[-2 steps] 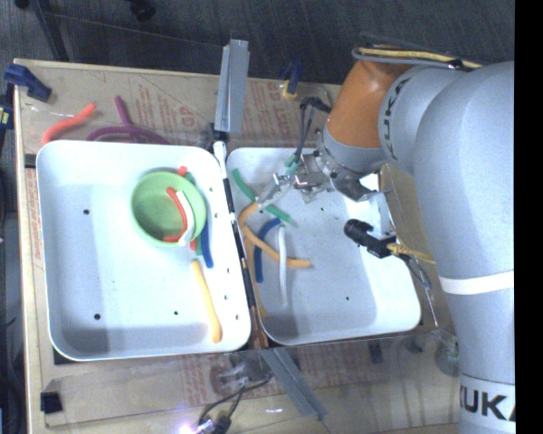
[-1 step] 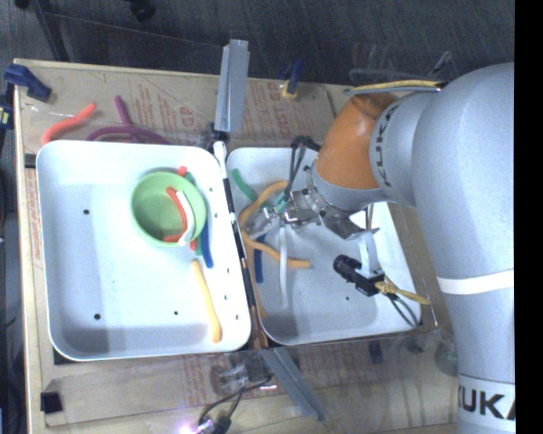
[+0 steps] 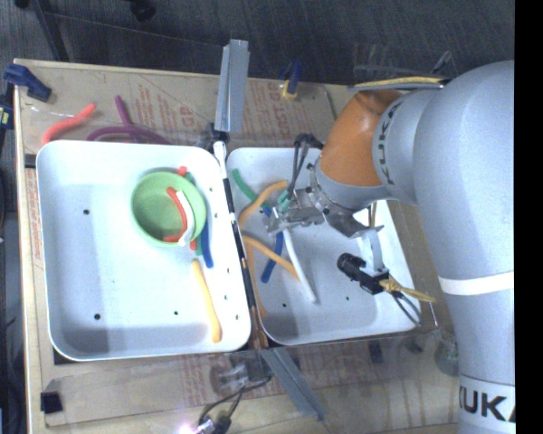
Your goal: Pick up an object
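White and long, the stick is lying in the right bin, slanting from the gripper down toward the bin's near wall. Near the gripper, orange and blue sticks are crossing it. Whether the gripper is pinching anything is too hard to tell. White letters "KUKA" are showing on the arm.

The bulky grey arm has an orange wrist band, a white stripe and KUKA lettering.

Sticks crowd right bin; left bin roomier.
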You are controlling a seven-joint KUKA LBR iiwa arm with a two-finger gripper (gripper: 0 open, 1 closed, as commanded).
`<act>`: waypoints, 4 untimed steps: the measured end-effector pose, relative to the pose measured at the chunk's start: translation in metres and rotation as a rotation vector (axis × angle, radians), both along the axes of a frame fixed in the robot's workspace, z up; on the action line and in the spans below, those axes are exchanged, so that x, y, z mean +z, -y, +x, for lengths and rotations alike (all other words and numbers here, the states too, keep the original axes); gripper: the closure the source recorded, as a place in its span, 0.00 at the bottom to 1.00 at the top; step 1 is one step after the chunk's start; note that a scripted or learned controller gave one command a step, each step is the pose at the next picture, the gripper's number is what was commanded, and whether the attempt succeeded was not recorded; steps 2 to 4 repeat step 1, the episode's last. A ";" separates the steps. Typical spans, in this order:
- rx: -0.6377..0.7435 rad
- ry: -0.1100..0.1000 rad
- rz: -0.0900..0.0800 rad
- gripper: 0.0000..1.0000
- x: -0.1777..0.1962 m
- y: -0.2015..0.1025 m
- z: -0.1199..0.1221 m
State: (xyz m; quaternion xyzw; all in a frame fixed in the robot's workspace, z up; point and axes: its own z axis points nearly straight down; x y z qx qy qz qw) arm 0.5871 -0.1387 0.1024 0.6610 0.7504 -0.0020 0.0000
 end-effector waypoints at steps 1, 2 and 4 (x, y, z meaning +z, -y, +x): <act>0.063 0.001 0.004 1.00 0.090 -0.058 -0.002; 0.063 0.001 0.004 1.00 0.090 -0.058 -0.002; 0.063 0.001 0.004 1.00 0.090 -0.058 -0.002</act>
